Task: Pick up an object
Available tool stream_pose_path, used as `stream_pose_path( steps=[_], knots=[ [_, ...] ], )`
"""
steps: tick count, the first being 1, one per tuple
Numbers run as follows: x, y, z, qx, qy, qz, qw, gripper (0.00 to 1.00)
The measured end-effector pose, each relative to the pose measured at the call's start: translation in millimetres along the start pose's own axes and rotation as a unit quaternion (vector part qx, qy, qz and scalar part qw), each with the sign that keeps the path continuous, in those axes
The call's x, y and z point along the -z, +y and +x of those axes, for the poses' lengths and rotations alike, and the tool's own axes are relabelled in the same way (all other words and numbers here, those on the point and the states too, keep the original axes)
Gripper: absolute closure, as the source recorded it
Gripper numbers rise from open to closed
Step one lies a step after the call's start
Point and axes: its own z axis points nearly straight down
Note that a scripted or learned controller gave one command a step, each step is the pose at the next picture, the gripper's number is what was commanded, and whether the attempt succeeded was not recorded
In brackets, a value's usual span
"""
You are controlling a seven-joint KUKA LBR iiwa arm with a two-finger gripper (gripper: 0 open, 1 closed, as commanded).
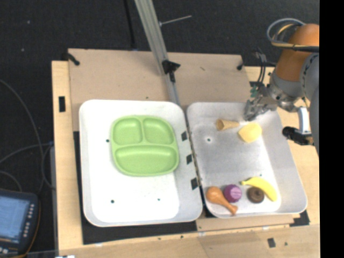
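Cone point(227, 124), tip pointing L, lengthwise L-R

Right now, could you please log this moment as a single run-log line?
gripper: over right bin back edge, nothing seen held | nearest: yellow chunk, cone | green tray: left bin

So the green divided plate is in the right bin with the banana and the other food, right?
Not quite. The camera view shows the green plate in the left bin. The banana and the other food lie in the right bin.
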Motion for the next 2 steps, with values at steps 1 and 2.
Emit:
stream_pose_path(
  steps=[1,2],
  knots=[
    [66,2,1,0.000,0.001,-0.002,1.0000,1.00],
    [118,3,-1,0.000,0.001,-0.002,1.0000,1.00]
  ],
)
